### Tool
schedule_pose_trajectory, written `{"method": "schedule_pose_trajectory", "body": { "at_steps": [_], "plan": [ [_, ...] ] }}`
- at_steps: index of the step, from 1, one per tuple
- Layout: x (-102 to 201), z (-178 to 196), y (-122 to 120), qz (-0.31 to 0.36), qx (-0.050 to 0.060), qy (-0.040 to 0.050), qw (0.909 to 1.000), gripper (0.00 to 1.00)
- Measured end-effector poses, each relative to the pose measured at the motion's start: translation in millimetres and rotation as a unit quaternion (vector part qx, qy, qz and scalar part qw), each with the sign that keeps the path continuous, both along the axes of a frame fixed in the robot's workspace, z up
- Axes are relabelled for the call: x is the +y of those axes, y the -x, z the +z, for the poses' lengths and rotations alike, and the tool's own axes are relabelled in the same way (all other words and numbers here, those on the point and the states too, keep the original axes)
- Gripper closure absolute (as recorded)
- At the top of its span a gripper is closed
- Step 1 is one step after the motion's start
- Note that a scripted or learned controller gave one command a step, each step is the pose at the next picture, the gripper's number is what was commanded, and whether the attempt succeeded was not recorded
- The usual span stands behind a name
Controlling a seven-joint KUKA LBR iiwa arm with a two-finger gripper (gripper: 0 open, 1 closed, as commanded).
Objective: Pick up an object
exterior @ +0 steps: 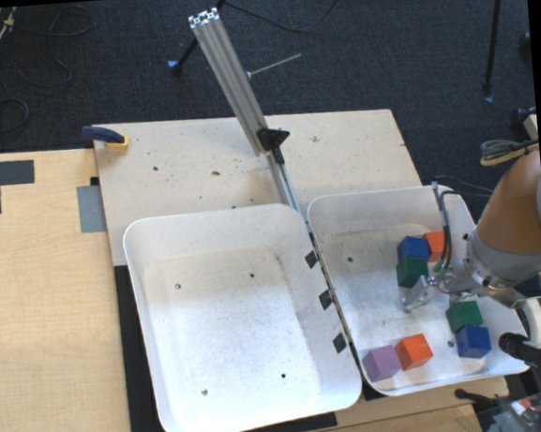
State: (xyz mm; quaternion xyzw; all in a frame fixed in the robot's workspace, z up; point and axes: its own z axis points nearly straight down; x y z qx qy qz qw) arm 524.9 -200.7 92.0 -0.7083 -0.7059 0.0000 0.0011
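The right bin (365, 221) holds several small blocks. A blue block (412, 248) sits on a dark green block (411, 270), with an orange block (435, 242) just to their right. Nearer the front lie a green block (465, 315), a blue block (472, 340), an orange block (414, 350) and a purple block (381, 362). My gripper (419, 297) reaches in from the right, low over the bin floor just below the dark green block. Nothing shows between its fingers.
The left bin (161, 257) lies beside the right one, joined by black clips at the shared rim. A slanted aluminium bar (235, 82) rises behind the bins. A blue-and-yellow clamp (105, 135) sits at the board's back left corner.
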Motion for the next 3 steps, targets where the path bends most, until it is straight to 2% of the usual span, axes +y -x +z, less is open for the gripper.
{"method": "schedule_pose_trajectory", "body": {
  "at_steps": [1, 3],
  "plan": [
    [-0.8, 10.1, 0.5, -0.003, 0.0, -0.0005, 1.0, 1.0],
    [6.6, 106.9, -14.0, 0.003, -0.002, 0.0011, 1.0, 1.0]
  ]
}}
